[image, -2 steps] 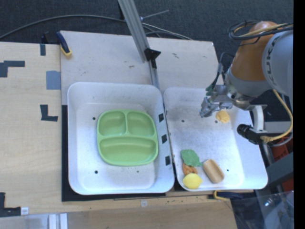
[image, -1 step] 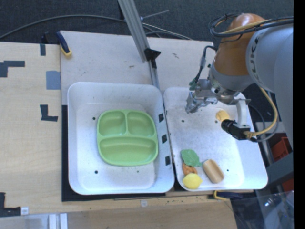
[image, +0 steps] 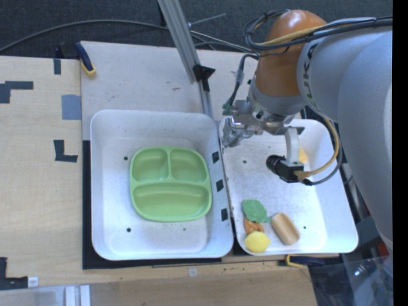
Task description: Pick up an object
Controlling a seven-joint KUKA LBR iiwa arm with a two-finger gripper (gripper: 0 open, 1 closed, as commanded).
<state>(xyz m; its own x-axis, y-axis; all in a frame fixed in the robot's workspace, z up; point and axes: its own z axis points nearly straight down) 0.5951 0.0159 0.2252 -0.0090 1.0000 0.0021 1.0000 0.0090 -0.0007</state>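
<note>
The green divided plate (image: pixel 170 183) looks like smooth, slightly glossy plastic; both white bins (image: pixel 102 171) are matt plastic with dark specks; the bench (image: pixel 32 171) shows pale wood grain; the arm's orange band (image: pixel 287 56) is glossy

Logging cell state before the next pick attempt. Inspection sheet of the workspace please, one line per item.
Surface: pale bench with two white bins side by side, left bin and right bin.
Job's things: in the right bin's near end, a yellow lemon-like item, a tan bread-like roll and an orange piece with a green leaf, clustered close together.
Clutter: green divided plate lying flat in the left bin.
Grippers: gripper low over the right bin's far-left corner, away from the items; nothing seen between its fingers.
Cables: black cables on the dark floor behind the bench; hose looped on the wrist.
Surroundings: slanted metal rail; grey tape marks on the bench.
</note>
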